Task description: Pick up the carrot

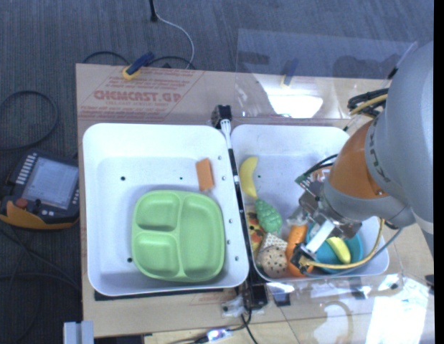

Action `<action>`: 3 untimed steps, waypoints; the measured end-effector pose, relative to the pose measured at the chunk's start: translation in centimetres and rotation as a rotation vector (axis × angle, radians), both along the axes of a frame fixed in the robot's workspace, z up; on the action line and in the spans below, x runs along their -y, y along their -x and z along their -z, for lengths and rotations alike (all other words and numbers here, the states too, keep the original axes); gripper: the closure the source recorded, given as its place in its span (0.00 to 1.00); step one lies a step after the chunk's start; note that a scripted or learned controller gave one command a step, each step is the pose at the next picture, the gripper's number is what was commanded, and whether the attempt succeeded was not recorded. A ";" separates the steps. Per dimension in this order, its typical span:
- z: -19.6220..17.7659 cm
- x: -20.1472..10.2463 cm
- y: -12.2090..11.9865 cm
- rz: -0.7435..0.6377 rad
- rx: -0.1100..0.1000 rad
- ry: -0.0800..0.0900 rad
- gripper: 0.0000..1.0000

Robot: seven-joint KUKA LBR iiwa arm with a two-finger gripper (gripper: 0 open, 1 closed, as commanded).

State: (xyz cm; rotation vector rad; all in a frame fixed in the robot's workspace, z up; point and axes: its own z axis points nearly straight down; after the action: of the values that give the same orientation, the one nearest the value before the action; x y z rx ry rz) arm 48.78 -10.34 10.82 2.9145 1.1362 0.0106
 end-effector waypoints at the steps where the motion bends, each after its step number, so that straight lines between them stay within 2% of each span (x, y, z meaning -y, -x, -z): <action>1: -10.1 -2.4 -1.9 0.234 -0.015 -0.010 1.00; 2: -10.1 -2.3 -1.9 0.235 -0.016 -0.009 0.00; 3: 1.8 -0.2 0.0 0.271 0.000 -0.016 0.00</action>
State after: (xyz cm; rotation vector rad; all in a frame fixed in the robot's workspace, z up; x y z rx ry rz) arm 48.80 -10.11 9.06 3.0544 0.7357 0.0170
